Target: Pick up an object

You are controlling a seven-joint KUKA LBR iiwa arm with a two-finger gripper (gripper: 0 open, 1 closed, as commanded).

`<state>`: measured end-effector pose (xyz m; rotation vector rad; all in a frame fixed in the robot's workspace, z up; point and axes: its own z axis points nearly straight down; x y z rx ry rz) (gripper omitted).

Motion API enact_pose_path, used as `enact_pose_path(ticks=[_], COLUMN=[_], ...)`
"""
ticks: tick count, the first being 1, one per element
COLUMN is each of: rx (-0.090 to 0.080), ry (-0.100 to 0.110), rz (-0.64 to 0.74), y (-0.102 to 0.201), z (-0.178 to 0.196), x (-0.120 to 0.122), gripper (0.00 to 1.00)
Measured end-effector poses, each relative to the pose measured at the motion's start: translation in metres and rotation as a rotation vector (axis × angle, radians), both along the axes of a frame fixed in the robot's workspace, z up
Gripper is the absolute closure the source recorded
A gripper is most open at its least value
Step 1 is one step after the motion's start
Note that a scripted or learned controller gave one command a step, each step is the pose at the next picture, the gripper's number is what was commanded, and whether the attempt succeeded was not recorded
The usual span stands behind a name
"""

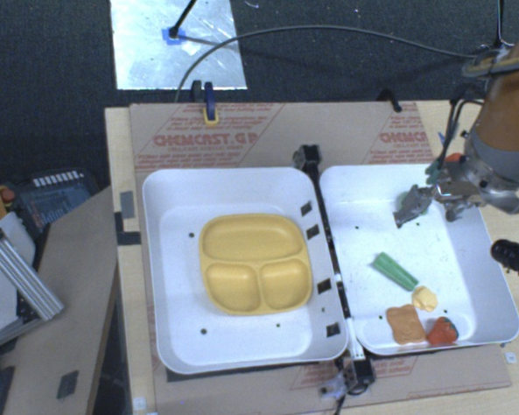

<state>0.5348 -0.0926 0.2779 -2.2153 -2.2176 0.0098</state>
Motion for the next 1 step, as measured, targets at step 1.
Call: enact_pose_path(ticks=[1], rx=[-0.001], ry=[-0.012], rz=[0.002], y=[0.0001], z=[0.0056], x=[0.0019], gripper=[0.00])
